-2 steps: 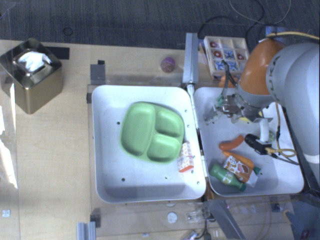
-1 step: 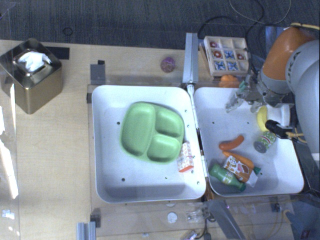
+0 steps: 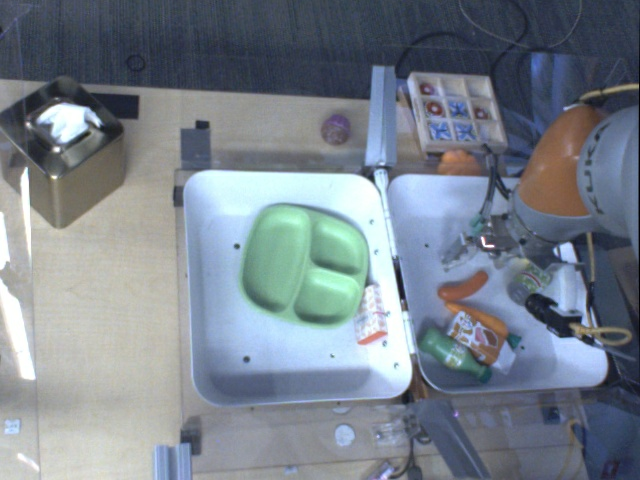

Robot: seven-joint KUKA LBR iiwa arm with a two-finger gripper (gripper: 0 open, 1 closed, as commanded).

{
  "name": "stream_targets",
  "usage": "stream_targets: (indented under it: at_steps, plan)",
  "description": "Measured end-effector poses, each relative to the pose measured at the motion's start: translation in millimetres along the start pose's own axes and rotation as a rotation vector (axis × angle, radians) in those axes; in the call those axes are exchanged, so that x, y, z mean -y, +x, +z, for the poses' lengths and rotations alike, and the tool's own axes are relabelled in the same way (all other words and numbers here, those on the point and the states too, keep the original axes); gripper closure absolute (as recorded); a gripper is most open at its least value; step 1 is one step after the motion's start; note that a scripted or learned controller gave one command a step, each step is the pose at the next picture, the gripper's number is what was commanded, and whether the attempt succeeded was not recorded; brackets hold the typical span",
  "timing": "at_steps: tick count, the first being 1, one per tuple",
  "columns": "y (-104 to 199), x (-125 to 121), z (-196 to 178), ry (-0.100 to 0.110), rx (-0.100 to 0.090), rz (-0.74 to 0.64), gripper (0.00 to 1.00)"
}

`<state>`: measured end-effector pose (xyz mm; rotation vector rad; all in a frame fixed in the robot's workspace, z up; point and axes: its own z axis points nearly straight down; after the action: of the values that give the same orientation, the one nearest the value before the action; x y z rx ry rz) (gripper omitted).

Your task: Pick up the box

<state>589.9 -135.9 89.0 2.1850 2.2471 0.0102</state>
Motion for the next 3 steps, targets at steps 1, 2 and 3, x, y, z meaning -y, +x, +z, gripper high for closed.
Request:
stream_targets:
  at_steps: [1, 2, 3]
  plan:
    - [-4.1, -29.1, -29.4, 0.004, 0.000, 0.109, 0.00]
    - [-28.4, -48.7, -113.4, 0.002, 0.002, 0.270, 0.00]
    - [40.3, -19.5, -23.7, 0.010, 0.000, 0.248, 0.00]
